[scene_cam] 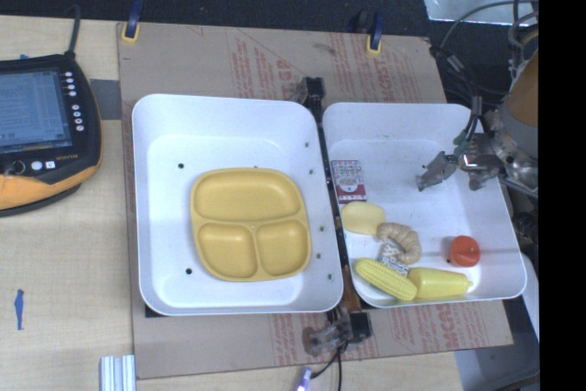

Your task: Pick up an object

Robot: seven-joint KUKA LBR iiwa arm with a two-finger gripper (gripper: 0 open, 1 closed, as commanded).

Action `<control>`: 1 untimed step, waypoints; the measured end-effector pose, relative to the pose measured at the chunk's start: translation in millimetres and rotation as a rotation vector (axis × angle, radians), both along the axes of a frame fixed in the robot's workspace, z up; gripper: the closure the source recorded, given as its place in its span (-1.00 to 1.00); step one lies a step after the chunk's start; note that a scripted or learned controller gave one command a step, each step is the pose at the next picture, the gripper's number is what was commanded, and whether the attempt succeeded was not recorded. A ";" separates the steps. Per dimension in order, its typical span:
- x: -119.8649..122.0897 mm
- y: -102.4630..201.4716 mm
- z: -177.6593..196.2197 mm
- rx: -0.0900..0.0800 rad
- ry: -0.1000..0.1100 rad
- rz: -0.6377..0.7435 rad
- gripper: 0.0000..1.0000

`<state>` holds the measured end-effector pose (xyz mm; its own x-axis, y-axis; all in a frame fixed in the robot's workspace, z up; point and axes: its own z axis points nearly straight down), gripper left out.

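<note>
At the frame's right, the grey pincer [455, 171] hangs with fingers spread wide, gripping nothing, above the right shallow white bin [403, 125]. Lower right lie a small round red tomato toy [464, 250] and a yellow corn cob [385, 278].

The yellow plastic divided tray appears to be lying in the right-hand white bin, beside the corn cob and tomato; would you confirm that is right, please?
Not quite: the camera view shows the yellow plastic divided tray lying in the left-hand white bin, alone. The yellow corn cob and small red tomato lie in the right-hand white bin.
</note>
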<state>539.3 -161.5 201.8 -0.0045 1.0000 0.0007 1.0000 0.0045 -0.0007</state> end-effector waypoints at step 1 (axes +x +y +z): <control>-44.0 -51.1 -64.3 -0.002 0.004 0.000 -1.00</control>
